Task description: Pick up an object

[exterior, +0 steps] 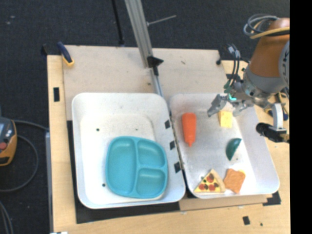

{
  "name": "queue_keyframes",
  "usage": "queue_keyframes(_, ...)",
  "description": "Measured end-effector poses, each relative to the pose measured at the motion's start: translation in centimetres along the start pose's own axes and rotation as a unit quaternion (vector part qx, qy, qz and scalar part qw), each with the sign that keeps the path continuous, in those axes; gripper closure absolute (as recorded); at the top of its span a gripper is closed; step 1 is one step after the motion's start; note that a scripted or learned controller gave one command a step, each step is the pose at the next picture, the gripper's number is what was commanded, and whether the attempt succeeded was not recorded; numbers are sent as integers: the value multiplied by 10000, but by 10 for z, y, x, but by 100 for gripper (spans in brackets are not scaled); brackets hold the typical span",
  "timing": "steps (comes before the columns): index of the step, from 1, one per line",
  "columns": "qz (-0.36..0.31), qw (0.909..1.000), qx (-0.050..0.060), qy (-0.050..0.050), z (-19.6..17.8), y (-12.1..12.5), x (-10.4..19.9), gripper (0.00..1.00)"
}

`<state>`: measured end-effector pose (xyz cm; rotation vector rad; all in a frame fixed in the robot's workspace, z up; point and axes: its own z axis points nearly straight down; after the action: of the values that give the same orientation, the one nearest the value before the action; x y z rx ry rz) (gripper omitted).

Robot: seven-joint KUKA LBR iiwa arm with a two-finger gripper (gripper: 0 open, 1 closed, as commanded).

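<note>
My gripper [227, 107] hovers over the far part of the right bin [258, 179], its fingers spread open. A small yellow block [225, 119] lies just in front of the fingertips, not held between them. An orange carrot [189, 127] lies near the bin's left wall. A dark teal piece [233, 147] rests mid-bin. At the near edge sit a pizza slice [210, 183] and an orange biscuit-like piece [235, 180].
The left bin [87, 111] holds a blue divided plate [136, 166]. A grey metal post [141, 30] rises behind the bins, slanting down between them. The arm's orange band [268, 55] and cables stand at the right edge.
</note>
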<state>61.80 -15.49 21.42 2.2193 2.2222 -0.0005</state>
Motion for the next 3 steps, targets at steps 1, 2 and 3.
queue_keyframes(1,-1,10000,-3,0,0,0,0,0)
queue_keyframes(2,-7,10000,15,-2,60,7,2,0)
queue_keyframes(3,6,10000,17,-2,113,6,1,0)
